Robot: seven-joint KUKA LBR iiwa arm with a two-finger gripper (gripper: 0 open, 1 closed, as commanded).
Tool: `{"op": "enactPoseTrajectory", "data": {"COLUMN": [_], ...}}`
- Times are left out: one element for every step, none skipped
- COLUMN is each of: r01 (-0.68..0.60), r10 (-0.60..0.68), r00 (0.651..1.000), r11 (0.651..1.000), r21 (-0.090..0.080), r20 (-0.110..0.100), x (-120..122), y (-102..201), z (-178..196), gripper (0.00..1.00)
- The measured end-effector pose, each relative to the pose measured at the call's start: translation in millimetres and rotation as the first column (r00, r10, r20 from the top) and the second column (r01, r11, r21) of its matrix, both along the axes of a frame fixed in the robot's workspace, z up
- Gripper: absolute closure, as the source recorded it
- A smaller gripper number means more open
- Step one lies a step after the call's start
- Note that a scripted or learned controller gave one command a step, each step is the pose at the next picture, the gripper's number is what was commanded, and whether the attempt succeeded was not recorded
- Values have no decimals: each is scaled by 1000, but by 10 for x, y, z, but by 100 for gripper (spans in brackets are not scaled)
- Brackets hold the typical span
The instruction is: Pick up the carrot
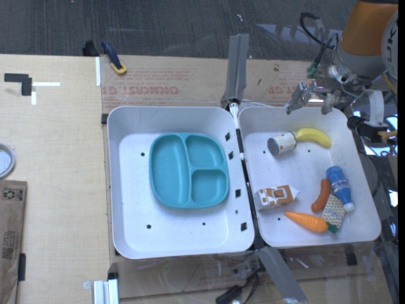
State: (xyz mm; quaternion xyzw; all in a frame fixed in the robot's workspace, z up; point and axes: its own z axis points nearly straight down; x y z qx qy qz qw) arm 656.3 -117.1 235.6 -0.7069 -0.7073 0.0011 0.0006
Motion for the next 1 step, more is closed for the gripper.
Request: {"op": "enactPoseTrajectory", "data": {"r01": [155], "r10": [-155], "r00": [988], "r11": [988], "r21": [0], "r20": [-1], "x": [-262], "y": [-151], "z": [-270], "gripper": [0]}}
